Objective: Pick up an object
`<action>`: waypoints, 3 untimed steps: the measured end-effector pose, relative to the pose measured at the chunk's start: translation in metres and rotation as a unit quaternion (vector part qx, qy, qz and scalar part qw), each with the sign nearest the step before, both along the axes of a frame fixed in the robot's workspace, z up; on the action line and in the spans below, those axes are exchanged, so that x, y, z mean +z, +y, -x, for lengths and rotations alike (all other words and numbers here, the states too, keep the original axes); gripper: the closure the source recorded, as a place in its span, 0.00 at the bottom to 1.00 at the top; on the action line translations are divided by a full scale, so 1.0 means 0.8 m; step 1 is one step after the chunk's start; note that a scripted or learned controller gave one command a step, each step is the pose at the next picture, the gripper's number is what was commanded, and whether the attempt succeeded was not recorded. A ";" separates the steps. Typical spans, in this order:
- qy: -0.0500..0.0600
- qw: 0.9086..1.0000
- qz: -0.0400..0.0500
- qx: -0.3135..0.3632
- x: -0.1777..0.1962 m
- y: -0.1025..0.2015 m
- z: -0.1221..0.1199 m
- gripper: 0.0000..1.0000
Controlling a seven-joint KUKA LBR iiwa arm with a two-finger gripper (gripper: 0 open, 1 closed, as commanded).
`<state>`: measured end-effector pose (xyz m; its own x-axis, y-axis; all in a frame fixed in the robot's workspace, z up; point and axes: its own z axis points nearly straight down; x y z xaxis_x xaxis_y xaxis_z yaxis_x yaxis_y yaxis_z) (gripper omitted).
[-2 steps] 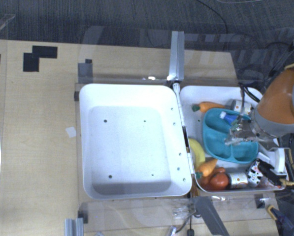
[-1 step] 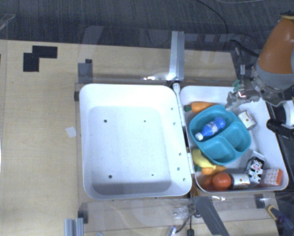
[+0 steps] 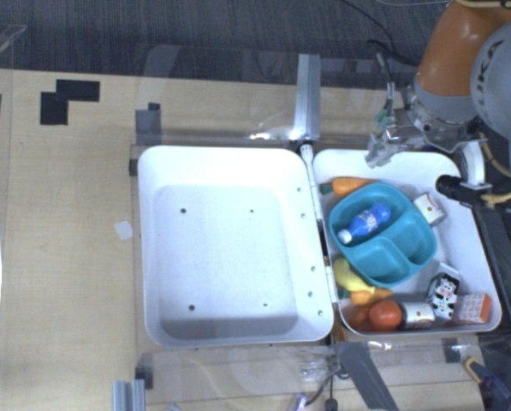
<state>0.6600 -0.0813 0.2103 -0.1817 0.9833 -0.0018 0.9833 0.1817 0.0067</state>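
We see the tool hanging over the far rim of the right bin, near its back-left corner. Nothing sits under it that we can make out, and we cannot tell its state from this slanted view, too small and cluttered there.

No single target is named, so any item counts. All candidates are in the right bin. The blue divided dish fills the middle, tilted, with a small blue-and-white bottle lying in one compartment. An orange carrot-like piece lies just beyond the dish at the far side. A yellow piece and a red tomato-like ball sit at the near-left corner, touching or nearly so. A small white box is to the dish's right, and a dice-like block and a pink-red packet are by the near-right corner. The left bin holds nothing we can see.

Our judgement on handling: the toy food looks light, stiff plastic, rounded and likely slippery, so pinch across the narrow width at mid-body. The carrot piece is nearest the tool and fairly free on top, a sensible pick. The bottle would likely roll; take it across its barrel. The dish is wide, so only a rim grab would work, and it may tip its contents.
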 end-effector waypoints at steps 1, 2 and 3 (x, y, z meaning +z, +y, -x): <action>-0.004 1.000 0.001 0.003 0.016 0.001 -0.002 1.00; 0.001 0.999 -0.001 -0.043 0.042 0.130 0.042 1.00; 0.001 0.992 0.000 -0.127 0.006 0.036 -0.005 1.00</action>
